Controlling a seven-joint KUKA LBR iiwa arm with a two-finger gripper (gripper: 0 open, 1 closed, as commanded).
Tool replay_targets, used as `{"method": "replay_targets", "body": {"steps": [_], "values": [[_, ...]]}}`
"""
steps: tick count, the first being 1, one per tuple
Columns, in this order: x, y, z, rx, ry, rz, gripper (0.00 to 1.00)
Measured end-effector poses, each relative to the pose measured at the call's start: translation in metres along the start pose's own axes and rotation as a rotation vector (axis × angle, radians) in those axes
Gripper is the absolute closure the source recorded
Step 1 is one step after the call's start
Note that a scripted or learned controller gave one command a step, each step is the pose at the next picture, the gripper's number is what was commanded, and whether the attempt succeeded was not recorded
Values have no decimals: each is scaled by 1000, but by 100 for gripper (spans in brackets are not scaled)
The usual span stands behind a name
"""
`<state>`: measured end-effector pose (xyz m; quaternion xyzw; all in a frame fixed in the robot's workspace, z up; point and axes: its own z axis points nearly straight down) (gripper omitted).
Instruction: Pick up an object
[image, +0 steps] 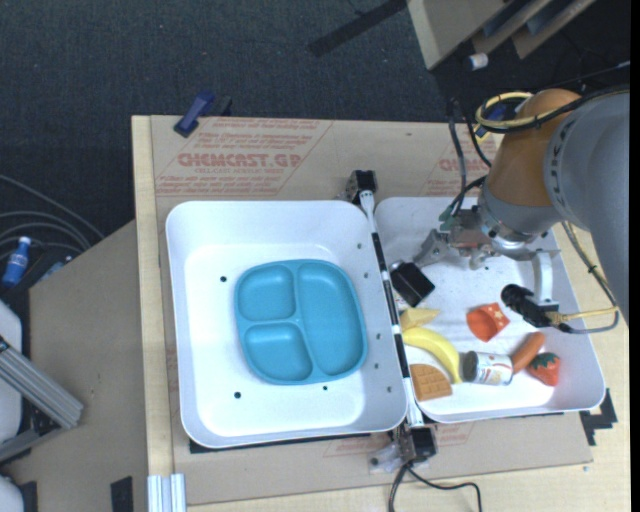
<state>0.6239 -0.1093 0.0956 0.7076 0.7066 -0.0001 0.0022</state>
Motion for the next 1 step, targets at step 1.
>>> {"method": "replay_targets", "body": {"steps": [1], "values": [[-24, -89, 11, 6, 4, 0, 0]]}}
